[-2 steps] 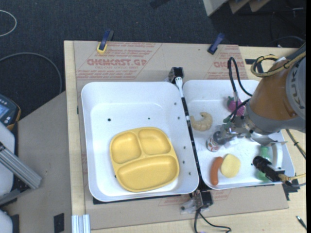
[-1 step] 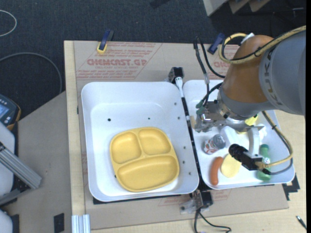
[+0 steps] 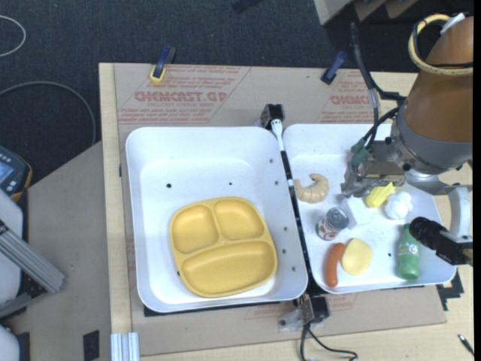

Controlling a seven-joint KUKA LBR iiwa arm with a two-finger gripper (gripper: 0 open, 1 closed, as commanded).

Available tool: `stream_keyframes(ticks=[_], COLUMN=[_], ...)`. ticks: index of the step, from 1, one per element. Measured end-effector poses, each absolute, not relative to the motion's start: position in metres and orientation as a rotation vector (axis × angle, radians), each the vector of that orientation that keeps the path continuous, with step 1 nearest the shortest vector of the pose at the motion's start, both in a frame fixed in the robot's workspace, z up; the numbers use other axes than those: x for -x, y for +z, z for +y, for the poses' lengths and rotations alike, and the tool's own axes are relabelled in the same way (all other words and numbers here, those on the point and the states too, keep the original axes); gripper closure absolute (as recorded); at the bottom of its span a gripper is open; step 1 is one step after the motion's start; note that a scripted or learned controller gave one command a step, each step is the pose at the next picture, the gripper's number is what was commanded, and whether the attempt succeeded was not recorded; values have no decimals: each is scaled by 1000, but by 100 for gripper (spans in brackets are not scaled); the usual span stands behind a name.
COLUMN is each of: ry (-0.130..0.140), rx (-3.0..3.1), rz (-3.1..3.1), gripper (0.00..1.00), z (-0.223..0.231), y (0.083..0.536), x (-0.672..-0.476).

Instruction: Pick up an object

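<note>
Your gripper [image 3: 359, 188] hangs low over the right bin [image 3: 316, 138], just beside a yellow piece [image 3: 379, 195] and near the croissant [image 3: 312, 188]; whether the jaws are spread, you cannot tell from here. Pick one target, centre over it, and keep clear of the small can [image 3: 331, 222] while descending.

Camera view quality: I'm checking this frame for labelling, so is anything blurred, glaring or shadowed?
Camera view: even lighting, soft overall; the yellow tray is clear; the right bin looks bright white; the arm shades the small items beneath it; the gripper is too dark to make out.
</note>
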State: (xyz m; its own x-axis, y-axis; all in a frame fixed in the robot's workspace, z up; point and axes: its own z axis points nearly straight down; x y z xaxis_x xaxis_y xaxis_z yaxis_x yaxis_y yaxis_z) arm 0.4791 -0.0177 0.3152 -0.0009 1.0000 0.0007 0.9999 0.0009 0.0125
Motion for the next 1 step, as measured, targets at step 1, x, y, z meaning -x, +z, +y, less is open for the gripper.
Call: stream_keyframes(ticks=[1], ry=[-12], rx=[-2230], rz=[2223], gripper=[100], z=[-39], y=[191], x=[-510])
